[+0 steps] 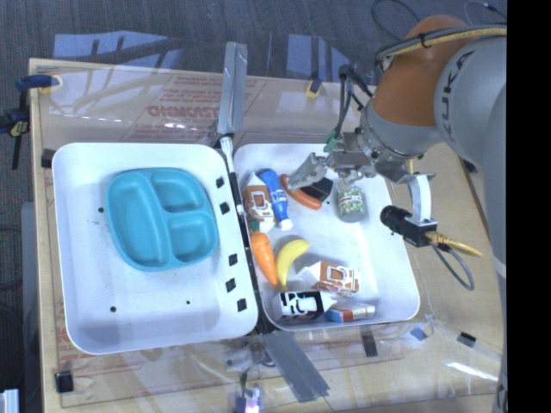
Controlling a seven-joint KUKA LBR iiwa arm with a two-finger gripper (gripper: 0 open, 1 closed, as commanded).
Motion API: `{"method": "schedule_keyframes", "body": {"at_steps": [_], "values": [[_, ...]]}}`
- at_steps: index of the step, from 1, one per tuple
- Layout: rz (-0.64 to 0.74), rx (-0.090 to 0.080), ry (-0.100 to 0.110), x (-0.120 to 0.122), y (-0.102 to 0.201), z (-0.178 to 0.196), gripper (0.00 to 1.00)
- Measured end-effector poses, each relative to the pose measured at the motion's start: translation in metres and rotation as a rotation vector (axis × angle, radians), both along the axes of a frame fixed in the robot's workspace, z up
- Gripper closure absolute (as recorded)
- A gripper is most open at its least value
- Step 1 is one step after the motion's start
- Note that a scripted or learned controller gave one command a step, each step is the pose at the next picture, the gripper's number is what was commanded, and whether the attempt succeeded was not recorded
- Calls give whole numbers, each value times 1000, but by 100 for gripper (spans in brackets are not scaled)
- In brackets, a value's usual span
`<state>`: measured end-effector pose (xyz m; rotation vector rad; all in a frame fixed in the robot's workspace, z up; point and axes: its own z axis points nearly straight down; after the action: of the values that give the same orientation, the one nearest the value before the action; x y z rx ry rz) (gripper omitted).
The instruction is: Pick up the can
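- Can (349, 201) is seen in the right bin (398, 269), upper area, apparently upright, just right of an orange-and-black object (312, 194).
- Pincer (349, 177) is hung directly over the can; spread or pressed together cannot be told.
- Can is judged small, light and rigid, with a smooth wall likely slippery.
- Grip is best taken across the round side wall, mid-height, squarely centred.

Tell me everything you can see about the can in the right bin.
The can is small, with a pale top and a speckled green and white label. It stands about upright near the back of the right bin, directly below the end effector. An orange object lies to its left, apart.
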<state>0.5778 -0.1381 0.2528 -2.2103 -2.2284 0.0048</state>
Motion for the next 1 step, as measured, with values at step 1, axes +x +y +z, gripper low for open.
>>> {"method": "schedule_keyframes", "body": {"at_steps": [1], "values": [[-125, -2, -2, 17, -65, -43, 0]]}}
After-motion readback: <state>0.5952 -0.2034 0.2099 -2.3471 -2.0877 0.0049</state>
